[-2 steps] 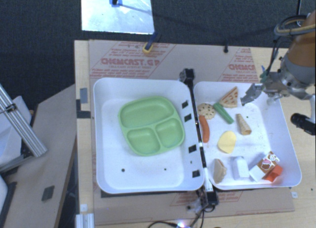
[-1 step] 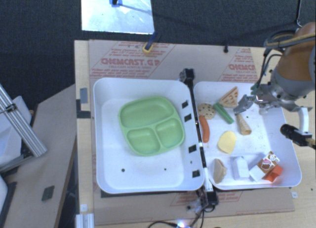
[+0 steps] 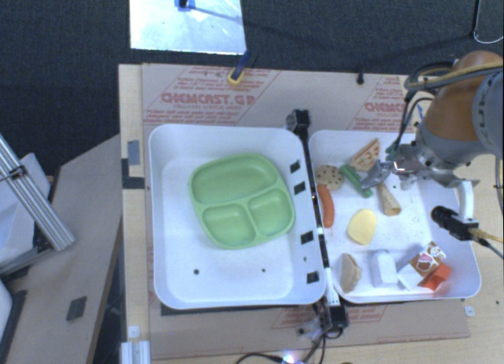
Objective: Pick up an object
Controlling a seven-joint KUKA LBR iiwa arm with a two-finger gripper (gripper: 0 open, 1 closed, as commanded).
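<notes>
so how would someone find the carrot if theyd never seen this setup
Look in the right white bin, along its left wall beside the divider. The carrot lies there lengthwise, below the speckled cookie and left of the yellow piece. It is the only long orange stick.

One fixed cam above the bench, looking down at a slant, far enough back to take in both white bins side by side; arm enters from right
</notes>
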